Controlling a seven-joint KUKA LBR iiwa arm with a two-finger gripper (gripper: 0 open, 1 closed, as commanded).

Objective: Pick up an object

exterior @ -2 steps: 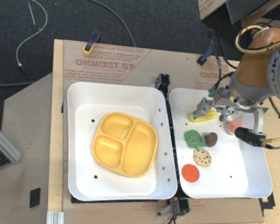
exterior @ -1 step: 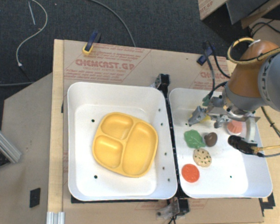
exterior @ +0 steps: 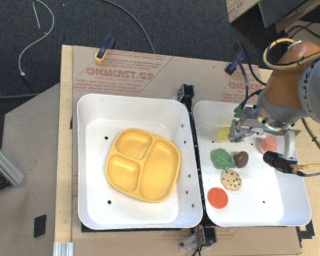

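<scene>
My gripper (exterior: 236,133) hangs low over the back of the right bin (exterior: 286,211), under the grey wrist with its orange band. Just left of the gripper tip lies a small yellow piece (exterior: 222,134), partly hidden by it. A pink piece (exterior: 269,144) sits just right of the gripper. In front of it lie a green leafy piece (exterior: 221,158), a brown rounded piece (exterior: 240,158), a speckled cookie (exterior: 231,180) and a red-orange disc (exterior: 217,197).
The left bin (exterior: 94,119) holds a yellow divided plate (exterior: 143,165). A black divider with clamps runs between the bins (exterior: 194,155). A black part with a yellow cable (exterior: 282,162) juts over the right bin beside the arm.
</scene>
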